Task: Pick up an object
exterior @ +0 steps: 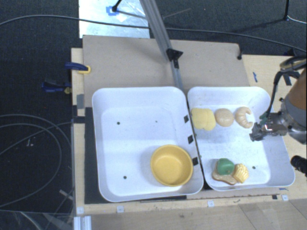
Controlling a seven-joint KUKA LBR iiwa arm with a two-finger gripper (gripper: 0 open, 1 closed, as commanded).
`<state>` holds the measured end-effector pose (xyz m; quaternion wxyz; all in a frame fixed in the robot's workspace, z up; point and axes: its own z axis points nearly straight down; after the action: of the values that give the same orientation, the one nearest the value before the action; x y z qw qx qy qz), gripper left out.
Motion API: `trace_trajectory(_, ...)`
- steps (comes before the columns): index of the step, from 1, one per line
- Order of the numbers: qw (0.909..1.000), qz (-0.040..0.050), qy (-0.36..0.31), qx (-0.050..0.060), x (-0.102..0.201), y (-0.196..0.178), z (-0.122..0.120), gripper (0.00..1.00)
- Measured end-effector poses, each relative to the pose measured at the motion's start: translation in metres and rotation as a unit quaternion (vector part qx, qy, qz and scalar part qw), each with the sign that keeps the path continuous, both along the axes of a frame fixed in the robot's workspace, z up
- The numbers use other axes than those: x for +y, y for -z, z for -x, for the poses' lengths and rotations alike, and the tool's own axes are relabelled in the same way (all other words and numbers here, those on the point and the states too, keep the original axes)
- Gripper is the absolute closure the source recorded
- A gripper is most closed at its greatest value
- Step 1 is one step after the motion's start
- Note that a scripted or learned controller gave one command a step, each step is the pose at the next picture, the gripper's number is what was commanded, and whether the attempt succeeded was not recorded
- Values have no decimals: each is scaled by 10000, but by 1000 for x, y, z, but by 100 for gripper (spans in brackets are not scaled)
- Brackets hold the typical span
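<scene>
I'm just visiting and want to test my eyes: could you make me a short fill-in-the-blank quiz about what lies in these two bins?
1. The yellow bowl sits in the ____ bin.
2. The croissant lies in the ____ bin.
3. The end effector hovers nearest the ____.
4. The green toy touches the ____ toy.

Missing words: left; right; croissant; yellow
</scene>
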<state>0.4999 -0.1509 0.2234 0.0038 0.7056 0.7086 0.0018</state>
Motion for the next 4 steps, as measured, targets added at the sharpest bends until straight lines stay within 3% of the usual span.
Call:
trace_trajectory(1,10000,-2,-6,0,0,-48,6,100)
trace_trajectory(2,10000,-9,-8,21,0,-66,5,100)
trace_trajectory(4,10000,-15,-28,25,77,-34,-62,100)
